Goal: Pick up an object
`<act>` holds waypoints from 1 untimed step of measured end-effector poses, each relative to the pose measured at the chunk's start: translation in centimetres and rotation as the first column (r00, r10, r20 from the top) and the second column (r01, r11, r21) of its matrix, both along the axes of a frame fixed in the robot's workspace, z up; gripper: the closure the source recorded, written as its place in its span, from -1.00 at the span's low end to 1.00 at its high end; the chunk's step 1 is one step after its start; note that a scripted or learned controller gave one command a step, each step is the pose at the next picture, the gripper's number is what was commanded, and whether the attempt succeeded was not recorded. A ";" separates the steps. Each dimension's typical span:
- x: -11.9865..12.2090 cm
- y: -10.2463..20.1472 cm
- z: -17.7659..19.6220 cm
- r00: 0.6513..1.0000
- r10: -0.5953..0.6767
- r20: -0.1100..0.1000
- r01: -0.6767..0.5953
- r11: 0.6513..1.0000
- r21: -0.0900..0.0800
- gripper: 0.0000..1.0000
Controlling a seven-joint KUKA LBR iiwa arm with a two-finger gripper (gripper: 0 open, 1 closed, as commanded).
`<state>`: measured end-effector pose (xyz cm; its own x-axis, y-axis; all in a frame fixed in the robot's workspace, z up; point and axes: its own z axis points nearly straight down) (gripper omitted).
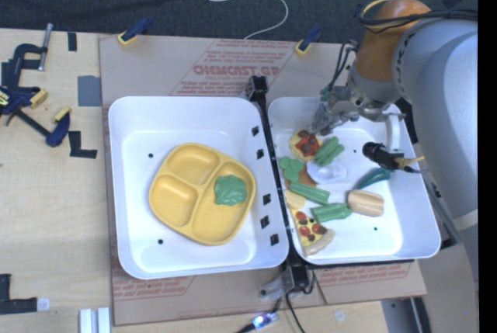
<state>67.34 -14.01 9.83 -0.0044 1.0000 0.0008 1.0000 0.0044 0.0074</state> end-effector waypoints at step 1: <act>-0.2 -0.5 6.0 1.000 -0.004 -0.006 0.004 1.000 -0.001 1.00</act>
<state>67.09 -14.50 15.83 -0.0007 1.0000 0.0000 1.0000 0.0007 0.0013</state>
